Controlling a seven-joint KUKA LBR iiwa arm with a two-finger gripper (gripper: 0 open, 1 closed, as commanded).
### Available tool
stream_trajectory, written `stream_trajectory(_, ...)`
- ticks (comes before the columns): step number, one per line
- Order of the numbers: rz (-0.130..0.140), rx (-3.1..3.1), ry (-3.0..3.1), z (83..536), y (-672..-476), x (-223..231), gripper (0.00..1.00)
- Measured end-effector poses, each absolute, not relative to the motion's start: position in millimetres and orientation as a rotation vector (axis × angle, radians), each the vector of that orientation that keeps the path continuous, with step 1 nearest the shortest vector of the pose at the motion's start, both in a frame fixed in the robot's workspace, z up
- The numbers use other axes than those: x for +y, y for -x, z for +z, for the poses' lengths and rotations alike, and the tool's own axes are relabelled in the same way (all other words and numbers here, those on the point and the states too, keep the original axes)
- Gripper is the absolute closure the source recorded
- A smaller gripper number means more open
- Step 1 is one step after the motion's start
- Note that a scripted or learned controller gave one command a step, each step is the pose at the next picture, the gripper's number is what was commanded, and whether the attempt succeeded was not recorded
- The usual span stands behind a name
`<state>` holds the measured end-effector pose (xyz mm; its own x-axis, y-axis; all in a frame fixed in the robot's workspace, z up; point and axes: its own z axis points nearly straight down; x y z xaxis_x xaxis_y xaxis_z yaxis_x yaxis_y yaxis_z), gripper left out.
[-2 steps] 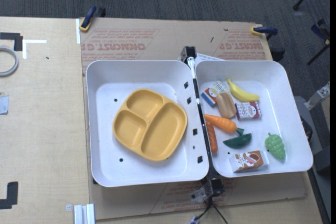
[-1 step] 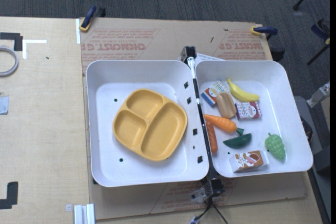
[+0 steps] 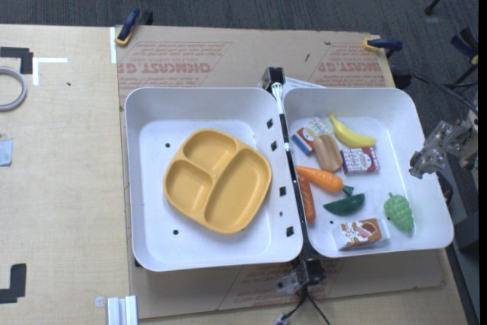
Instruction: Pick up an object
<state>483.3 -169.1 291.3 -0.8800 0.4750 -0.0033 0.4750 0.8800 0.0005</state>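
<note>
I'd go for the banana [image 3: 352,133], at twelve o'clock in the right bin [image 3: 426,240]: light, stiff, slick; pinch mid-curve. Gripper [image 3: 428,157] state: can't tell.

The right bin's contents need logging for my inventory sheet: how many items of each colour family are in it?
Right bin:
Yellow: 1, banana
Orange: 2, carrot, sausage
Green: 2, dark green pepper, grapes
Tan: 1, bread piece
Printed cartons: 3
Total: 9
</note>
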Motion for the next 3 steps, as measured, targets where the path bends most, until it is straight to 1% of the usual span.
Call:
stream_trajectory(1,-0.003,3.115,-0.358,397,-479.0,-192,1.0)
stream_trajectory(2,-0.002,3.123,0.313,318,-478.8,-222,1.0)
stream_trajectory(3,-0.003,3.118,0.308,328,-480.4,-222,1.0)
